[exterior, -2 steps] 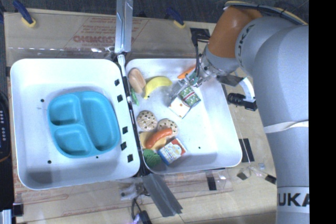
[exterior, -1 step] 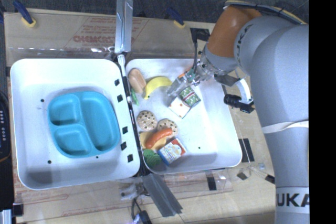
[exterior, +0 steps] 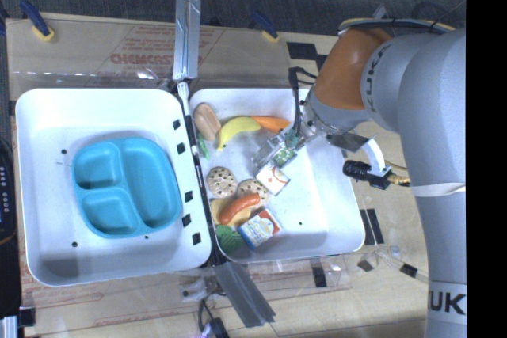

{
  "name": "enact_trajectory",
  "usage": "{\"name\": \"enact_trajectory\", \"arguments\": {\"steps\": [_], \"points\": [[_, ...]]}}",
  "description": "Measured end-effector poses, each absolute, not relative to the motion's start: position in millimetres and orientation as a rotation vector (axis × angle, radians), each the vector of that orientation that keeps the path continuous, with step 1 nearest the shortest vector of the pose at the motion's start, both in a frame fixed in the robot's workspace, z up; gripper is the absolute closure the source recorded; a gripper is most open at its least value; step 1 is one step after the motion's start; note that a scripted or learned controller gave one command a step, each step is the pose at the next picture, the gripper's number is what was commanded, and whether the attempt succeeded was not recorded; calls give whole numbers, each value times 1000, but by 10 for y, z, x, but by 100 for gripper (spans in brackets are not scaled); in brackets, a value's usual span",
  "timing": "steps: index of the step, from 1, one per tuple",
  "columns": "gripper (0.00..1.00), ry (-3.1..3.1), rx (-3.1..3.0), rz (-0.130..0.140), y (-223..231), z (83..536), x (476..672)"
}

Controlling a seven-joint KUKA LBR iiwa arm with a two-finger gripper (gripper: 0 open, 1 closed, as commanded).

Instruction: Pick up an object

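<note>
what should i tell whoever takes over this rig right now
End effector: down in the right bin, beside a small white carton; grip state unreadable, nothing seen held.
Right bin items: banana, carrot, bread roll, two cookies, hot dog, juice box, something green.
Left bin: blue divided plate.
Done: no pick confirmed.
Left: grasp one object and lift it.
</note>
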State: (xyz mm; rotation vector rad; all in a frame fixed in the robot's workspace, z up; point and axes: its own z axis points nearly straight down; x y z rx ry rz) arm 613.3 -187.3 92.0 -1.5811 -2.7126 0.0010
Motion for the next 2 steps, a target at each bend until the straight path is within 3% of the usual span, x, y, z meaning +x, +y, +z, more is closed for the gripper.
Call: {"name": "enact_trajectory", "arguments": {"steps": [1, 2], "points": [[0, -2613, -1670, 21, -1887, 900, 6489], [100, -2624, -1674, 26, -1919, 989, 6495]]}}
